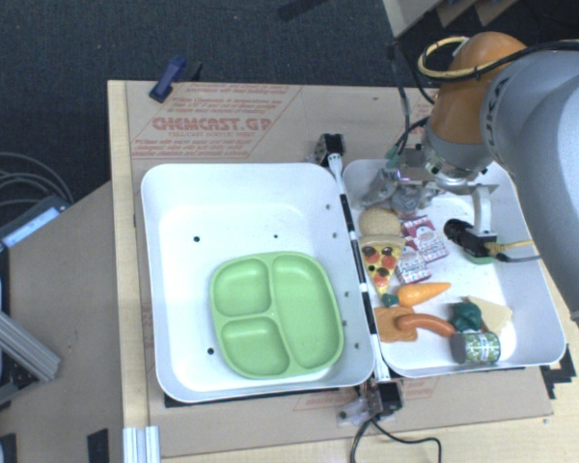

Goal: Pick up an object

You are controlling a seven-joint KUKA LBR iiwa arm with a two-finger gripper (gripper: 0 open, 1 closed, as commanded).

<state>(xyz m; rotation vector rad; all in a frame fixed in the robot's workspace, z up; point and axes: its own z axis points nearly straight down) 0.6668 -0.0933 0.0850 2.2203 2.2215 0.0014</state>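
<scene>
The desk [222, 114] carries two white bins side by side, and the grey arm [550, 133] reaches in from the right over the far end of the right bin [533, 302]. The left bin [174, 210] holds just a green divided plate [275, 312], lying flat near its front.

Everything worth picking is in the right bin. A tan bun [379, 223] sits near the back, a red and white packet [423, 241] just beside it, and a pizza slice [378, 263] against the wall the bins share. Toward the front are a carrot [423, 293], an orange sausage-shaped piece [415, 326], a pale cheese wedge [494, 312] and a small can [478, 347].

The claw [402, 193] hangs low in the back left corner of the right bin, just behind the bun. From here it is a tangle of metal, and I cannot tell whether it is open or closed. Nothing looks lifted; every piece seems to rest on the bin floor.

I'd judge this the approach or the moment of the grab, with the pick not yet made. The bun is the likeliest target, possibly the packet. The next move calls for settling squarely over one piece and closing on it alone. That is fiddly here, since the bun, the packet and the bin wall sit close together. Then a straight lift clear of the rim.
</scene>
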